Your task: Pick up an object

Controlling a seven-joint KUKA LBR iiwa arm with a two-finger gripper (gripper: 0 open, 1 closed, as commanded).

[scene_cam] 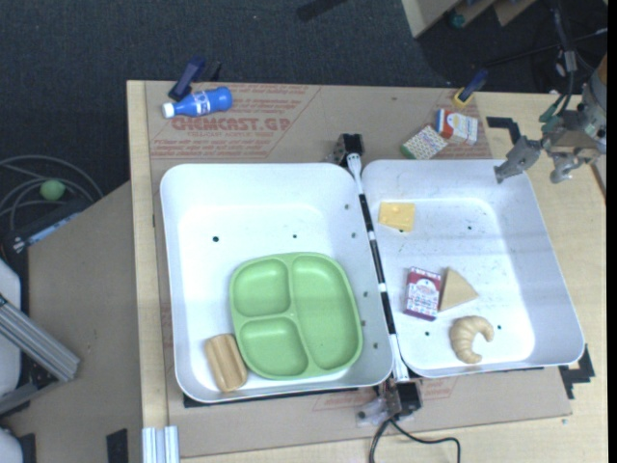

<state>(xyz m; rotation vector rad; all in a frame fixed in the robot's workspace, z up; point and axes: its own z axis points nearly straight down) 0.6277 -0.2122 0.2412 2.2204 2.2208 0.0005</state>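
The right bin (pixel 540 258) holds a flat yellow cheese square (pixel 397 216) near its back left. Toward the front lie a small red packet (pixel 422 293), a tan wedge (pixel 457 289) touching it, and a croissant (pixel 470 338). My gripper (pixel 536 167) hangs over the bin's back right corner, well away from these items. It is open, and nothing sits between its fingers (pixel 509 166).
The left bin (pixel 193 220) carries a green divided plate (pixel 294 313) and a tan bread stick (pixel 225 362) at its front left. On the bench behind the bins lie a blue bottle (pixel 198 102) and small food boxes (pixel 441 135).
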